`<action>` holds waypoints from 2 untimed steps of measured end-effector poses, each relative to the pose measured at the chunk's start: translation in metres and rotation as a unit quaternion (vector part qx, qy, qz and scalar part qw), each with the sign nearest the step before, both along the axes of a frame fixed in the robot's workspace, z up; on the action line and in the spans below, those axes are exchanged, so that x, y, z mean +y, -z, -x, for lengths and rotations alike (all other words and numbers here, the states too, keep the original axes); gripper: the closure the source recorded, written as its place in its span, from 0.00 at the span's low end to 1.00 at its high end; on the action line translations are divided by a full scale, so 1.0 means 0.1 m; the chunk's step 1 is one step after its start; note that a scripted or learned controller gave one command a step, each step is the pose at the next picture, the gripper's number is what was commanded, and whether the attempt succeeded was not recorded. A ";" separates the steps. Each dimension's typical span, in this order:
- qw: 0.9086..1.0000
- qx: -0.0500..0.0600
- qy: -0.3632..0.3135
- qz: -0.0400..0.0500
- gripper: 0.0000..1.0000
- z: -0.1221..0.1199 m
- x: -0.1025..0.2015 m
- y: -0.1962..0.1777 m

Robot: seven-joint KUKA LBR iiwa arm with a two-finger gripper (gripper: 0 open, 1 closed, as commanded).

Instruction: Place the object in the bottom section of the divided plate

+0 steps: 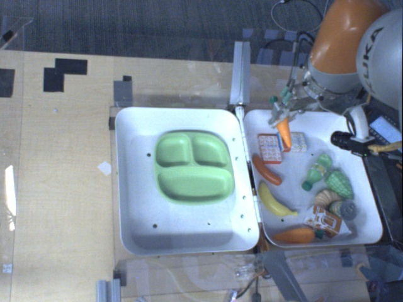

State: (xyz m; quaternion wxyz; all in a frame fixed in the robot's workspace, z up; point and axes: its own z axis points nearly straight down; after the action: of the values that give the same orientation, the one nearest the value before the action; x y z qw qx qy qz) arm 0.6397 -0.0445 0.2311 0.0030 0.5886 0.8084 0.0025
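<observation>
A green divided plate [192, 167] lies in the left bin [132, 231], with two small sections at the back and one wide bottom section [192, 185] toward the front. Nothing lies on the plate. My gripper [284, 116] hangs over the back left part of the right bin [371, 231]. A small orange carrot [285, 134] points down from between its fingers, so the gripper is shut on it. The carrot hovers above a red-and-white box [269, 148].
The right bin also holds a white packet [298, 142], a sausage [266, 170], a banana [275, 202], a green bottle [315, 172], a green knobbly item [340, 182], a can [348, 209], a small carton [325, 221] and an orange vegetable [293, 234]. A metal divider [238, 74] stands between the bins.
</observation>
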 end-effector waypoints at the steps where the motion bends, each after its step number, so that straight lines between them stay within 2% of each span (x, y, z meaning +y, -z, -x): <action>1: 0.999 0.002 0.035 -0.001 1.00 0.54 0.80 0.31; 2: 1.000 0.003 -0.004 0.000 1.00 0.82 1.83 0.73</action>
State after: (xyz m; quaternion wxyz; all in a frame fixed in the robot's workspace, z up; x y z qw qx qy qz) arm 0.5573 0.1387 0.1585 0.0004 0.5857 0.8105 0.0011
